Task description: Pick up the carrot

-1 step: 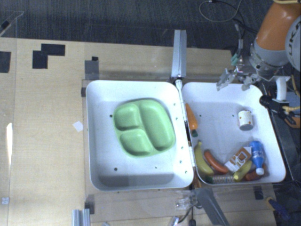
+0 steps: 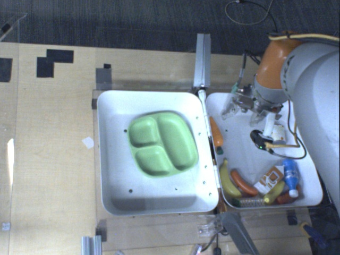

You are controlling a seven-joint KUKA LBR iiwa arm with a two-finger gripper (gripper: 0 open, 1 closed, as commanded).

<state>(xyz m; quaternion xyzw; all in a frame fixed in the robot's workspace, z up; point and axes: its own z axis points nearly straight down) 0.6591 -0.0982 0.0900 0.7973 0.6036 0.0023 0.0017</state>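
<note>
The carrot (image 2: 215, 132) lies against the right bin's (image 2: 234, 142) nine-o'clock wall. The gripper (image 2: 245, 106) hangs toward two o'clock from it, apart, whether clenched or released I cannot tell. A green divided plate (image 2: 162, 144) sits in the left bin (image 2: 114, 158).

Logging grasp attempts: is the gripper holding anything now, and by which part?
Nothing is held. The gripper hangs over the right bin, apart from the carrot, which lies by the bin's left wall.
</note>
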